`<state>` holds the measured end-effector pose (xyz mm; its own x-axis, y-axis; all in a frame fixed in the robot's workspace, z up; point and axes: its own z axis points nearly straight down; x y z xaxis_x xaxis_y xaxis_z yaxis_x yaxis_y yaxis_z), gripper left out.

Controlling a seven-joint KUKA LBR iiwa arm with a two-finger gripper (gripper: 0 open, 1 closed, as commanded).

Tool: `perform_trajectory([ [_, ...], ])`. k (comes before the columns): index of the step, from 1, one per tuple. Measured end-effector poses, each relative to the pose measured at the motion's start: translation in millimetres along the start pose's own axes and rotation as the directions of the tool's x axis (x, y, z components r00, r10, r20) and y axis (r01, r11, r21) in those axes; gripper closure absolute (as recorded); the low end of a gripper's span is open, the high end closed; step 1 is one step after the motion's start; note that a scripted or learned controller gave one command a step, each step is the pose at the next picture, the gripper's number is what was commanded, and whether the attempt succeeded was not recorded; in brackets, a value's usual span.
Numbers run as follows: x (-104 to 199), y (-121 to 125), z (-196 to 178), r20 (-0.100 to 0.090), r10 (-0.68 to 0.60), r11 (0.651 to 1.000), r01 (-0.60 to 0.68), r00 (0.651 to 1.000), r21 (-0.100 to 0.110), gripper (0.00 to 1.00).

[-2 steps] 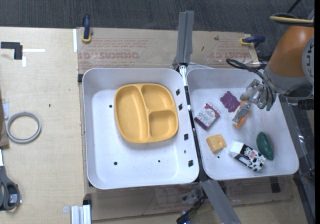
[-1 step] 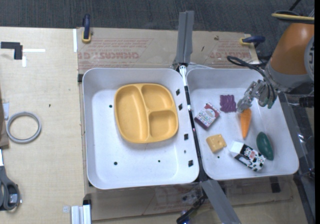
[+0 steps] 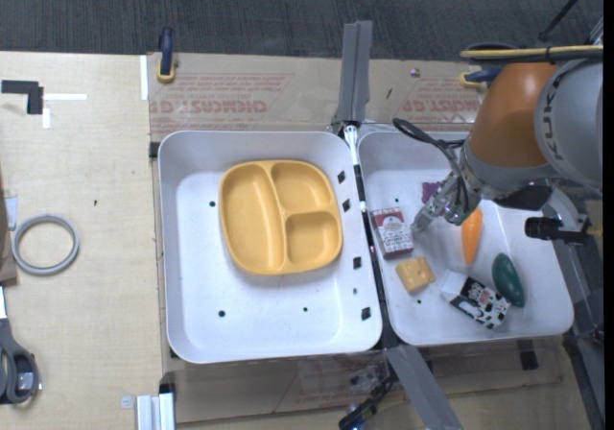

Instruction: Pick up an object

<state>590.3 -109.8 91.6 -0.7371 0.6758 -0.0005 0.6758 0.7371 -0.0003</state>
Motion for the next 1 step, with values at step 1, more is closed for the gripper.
perform_trajectory([
  [1, -4.0, -3.5, -1.7, 0.009, 0.005, 1.0, -0.005, 1.0, 0.002, 0.0],
])
